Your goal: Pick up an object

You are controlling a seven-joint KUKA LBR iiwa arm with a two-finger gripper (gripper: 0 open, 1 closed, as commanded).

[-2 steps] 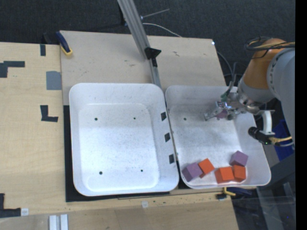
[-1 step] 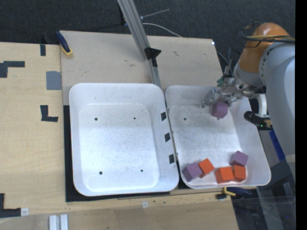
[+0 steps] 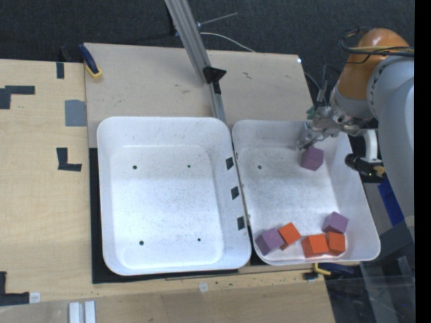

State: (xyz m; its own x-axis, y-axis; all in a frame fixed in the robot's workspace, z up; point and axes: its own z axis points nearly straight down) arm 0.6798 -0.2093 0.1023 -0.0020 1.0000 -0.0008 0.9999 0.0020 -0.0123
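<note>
A wooden bench (image 3: pixel 40 180) is lying below me, carrying two shallow white bins side by side. The left bin (image 3: pixel 168 130) is sitting next to the right bin (image 3: pixel 350 200), their inner rims touching.

The grey arm (image 3: pixel 394 99), with its orange band (image 3: pixel 367 59) showing near the top, is reaching in from the right and bending down over the far end of the right bin. The gripper (image 3: pixel 311 140) is hanging low there, pointing down and toward the left, directly above a purple block (image 3: pixel 312 159).

That purple block is sitting at the far end of the right bin, just under the gripper's tips and seemingly touching them. I cannot tell whether the fingers are spread or pressed together, nor whether the block is between them, so the pickup is not looking finished: at best it is in the grasping stage, with lifting clear left to do.

Along the near end of the right bin, well apart from the gripper, smaller blocks are lying in a loose row: a purple block at the near-left (image 3: pixel 269 239), an orange block (image 3: pixel 290 233) touching it, an orange pair (image 3: pixel 323 244), and another purple block (image 3: pixel 335 221) just behind that pair.
</note>
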